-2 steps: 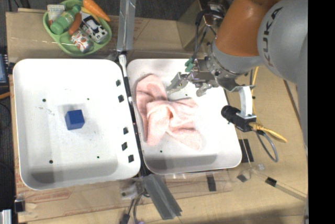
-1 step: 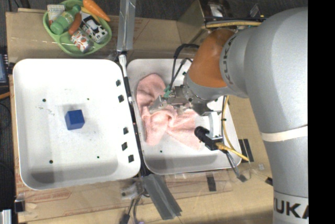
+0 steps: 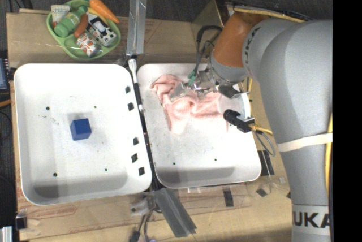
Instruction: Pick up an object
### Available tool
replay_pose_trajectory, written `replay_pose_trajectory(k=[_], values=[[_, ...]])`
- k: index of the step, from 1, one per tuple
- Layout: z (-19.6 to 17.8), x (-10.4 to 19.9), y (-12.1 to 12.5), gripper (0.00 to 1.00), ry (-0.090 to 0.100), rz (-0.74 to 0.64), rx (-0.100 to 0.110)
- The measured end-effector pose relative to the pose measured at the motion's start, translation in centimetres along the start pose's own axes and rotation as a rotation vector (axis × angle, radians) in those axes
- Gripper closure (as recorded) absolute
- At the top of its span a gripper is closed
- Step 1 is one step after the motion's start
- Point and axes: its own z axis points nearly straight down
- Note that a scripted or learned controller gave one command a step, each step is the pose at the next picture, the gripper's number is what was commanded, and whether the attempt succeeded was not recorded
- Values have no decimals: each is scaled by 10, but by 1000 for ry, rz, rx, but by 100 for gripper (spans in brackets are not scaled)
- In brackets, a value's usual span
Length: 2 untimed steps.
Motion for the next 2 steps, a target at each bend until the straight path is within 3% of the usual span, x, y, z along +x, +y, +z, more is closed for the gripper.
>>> replay_pose_trajectory(k=[1,2], values=[[-1,-44,-15,0,-1,-39,-2],[-1,-4,-48,0,-1,-171,-1]])
